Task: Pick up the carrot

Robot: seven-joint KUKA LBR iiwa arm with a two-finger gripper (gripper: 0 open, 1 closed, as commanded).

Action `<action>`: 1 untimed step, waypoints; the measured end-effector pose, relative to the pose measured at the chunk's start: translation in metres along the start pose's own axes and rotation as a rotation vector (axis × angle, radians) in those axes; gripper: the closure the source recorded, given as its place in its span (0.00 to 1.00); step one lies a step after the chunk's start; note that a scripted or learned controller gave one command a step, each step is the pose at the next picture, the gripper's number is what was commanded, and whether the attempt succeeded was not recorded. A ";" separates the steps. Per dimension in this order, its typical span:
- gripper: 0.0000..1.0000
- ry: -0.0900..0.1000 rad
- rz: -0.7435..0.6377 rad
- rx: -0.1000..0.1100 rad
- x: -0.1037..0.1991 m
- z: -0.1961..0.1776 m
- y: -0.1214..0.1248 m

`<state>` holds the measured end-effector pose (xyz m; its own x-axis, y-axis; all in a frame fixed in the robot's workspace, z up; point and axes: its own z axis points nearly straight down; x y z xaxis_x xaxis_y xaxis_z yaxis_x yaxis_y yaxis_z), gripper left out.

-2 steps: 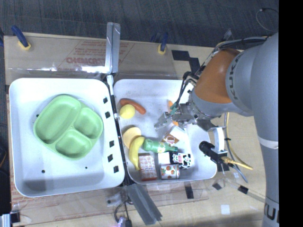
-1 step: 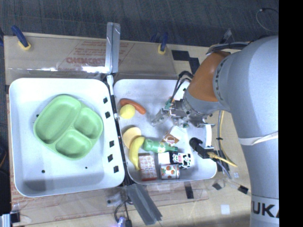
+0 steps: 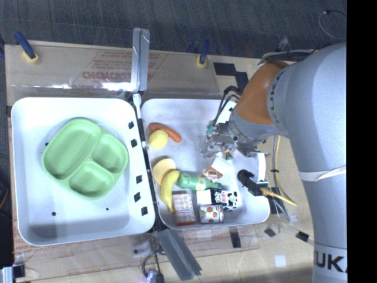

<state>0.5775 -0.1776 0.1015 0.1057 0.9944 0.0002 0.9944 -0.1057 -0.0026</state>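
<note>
Overhead slanted view of a bench w/ two shallow white plastic bins side by side. Left white bin (image 3: 29,158) holds a light green plastic plate w/ three compartments (image 3: 85,156), lying flat near its centre. Right white bin (image 3: 177,108) holds a cluster of toy food along its left & front sides: a small orange carrot w/ rounded ends (image 3: 165,131) lies in the back-left part, touching a round yellow lemon-like fruit (image 3: 158,138) just in front of it. Nearer the front, a yellow banana (image 3: 168,184) curves beside a green bottle-shaped item (image 3: 191,181), then small printed cartons & cans (image 3: 203,208), incl. a black & white cow-pattern carton (image 3: 227,199). Further right, the grey arm w/ orange band (image 3: 259,99) reaches in from the right; its two-finger gripper (image 3: 217,143) hangs over the bin's middle-right area, well apart from the carrot, nothing seen between its tips. Whether the pincer is open or closed: can't tell from this angle.
</note>
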 end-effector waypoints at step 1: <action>1.00 0.002 0.341 0.006 0.081 -0.002 -0.025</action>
<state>0.5613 -0.0947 0.1033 0.4321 0.9018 0.0001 0.9018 -0.4321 -0.0089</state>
